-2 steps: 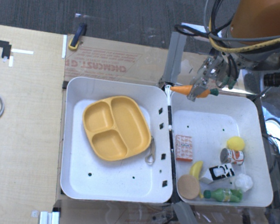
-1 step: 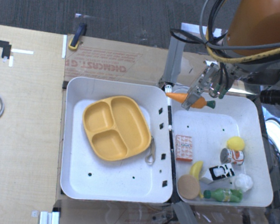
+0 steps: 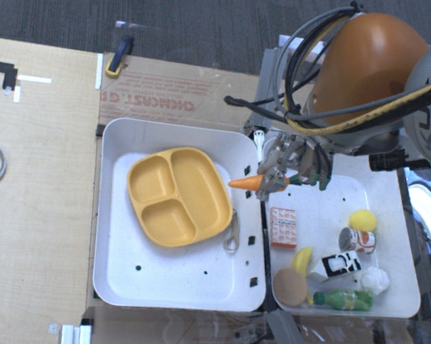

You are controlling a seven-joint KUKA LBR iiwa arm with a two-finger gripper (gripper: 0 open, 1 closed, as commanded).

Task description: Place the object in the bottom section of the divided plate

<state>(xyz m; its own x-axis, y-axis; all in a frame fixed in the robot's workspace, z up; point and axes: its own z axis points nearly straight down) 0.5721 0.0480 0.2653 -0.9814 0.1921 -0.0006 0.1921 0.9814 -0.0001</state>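
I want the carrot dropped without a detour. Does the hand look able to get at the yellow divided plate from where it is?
Probably yes. The hand holds the carrot over the divide between the bins, and the divided plate lies just beyond with nothing over its sections.

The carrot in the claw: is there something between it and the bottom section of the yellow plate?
Nothing visible blocks the way. The carrot is between the fingers of the claw, above the rim between the two bins. The divided plate lies to its left in the left bin, and its sections hold nothing.
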